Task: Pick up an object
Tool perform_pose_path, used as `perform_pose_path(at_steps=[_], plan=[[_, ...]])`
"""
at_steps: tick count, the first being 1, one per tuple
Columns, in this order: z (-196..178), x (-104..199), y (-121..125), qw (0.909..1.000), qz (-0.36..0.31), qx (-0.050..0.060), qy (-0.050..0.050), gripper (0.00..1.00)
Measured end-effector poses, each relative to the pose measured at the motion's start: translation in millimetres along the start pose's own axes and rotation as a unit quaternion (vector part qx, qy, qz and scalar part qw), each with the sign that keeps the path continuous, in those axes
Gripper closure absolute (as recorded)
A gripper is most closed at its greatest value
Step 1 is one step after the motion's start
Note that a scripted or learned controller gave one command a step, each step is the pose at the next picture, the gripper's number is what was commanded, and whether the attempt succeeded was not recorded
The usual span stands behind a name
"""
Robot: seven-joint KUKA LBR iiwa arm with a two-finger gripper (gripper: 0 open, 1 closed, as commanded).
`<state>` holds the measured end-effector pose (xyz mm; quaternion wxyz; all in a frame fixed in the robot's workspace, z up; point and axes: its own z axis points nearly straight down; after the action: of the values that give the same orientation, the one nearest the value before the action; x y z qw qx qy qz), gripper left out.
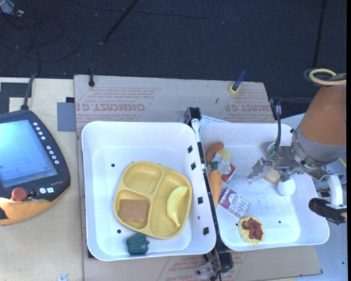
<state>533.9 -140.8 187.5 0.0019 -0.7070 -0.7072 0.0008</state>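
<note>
Gripper (pixel 268 170) low in right bin (pixel 316 236), fingers spread, nothing pinched; white egg (pixel 286 187) just beside; likely mid-approach, clutter offering several targets.

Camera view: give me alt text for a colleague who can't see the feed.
A grey-and-orange arm reaches from the right, its pincer low in the right bin near a white egg, carrot, red packet and small pizza. The left bin holds a yellow divided tray and a green pepper.
</note>
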Motion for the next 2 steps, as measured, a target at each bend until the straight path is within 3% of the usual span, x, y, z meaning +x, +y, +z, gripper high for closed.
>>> perform_pose_path(at_steps=[1,2], plan=[[-23,-63,38,1.0,0.001,-0.001,-0.001,0.0],[36,-63,79,1.0,0.0,0.0,0.0,0.0]])
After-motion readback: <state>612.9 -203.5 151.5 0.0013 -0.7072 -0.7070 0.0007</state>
